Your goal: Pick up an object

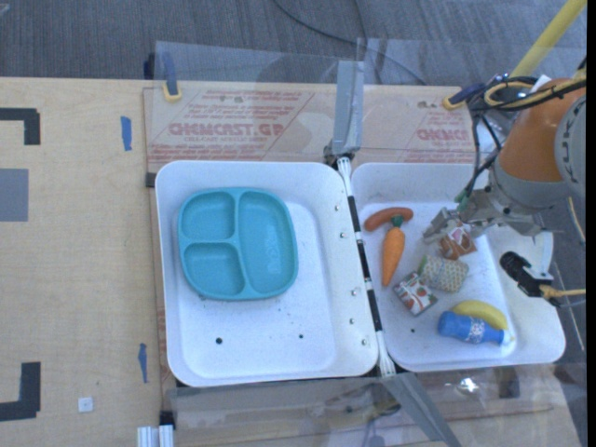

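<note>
Camera view, bench: a pale wooden bench [74, 277] is carrying two shallow white bins side by side, with blue and black tape marks showing on the wood at the left.
Room: grey carpet is running along the top, a dark cable [326, 17] is looping across it, and a yellow pole [554, 31] is slanting in at the upper right.
Left bin [279, 343]: it is holding a blue divided plate [237, 243].
Right bin [540, 343]: a sausage [387, 217], a carrot [392, 255], a small carton [415, 295], a netted lump [445, 273], a banana [480, 314] and a blue bottle [470, 329] are lying here.
My gripper [453, 229]: I am hanging over the right bin just above a small red-and-white packet [458, 242]; I cannot tell how I am set.
</note>
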`<state>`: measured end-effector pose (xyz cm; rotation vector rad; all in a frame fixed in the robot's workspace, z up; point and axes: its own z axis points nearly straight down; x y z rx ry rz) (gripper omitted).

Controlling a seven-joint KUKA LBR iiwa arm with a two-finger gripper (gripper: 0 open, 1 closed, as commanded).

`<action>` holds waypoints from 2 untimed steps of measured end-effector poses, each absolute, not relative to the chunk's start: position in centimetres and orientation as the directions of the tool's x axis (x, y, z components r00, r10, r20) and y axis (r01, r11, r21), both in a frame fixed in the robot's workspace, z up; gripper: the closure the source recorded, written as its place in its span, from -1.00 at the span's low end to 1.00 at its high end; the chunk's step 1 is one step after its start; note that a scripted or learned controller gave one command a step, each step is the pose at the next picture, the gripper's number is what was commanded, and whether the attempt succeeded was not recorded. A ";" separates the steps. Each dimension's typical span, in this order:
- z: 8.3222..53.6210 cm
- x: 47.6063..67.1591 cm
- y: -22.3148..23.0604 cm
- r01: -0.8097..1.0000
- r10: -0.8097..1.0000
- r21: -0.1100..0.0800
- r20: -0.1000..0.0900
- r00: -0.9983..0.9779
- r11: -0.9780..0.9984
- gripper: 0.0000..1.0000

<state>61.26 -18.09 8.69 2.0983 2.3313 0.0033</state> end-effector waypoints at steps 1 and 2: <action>9.8 61.4 -18.2 0.995 0.995 0.009 -0.003 -0.103 0.103 1.00; 21.5 66.8 -14.1 0.999 0.999 0.003 -0.002 -0.037 0.037 1.00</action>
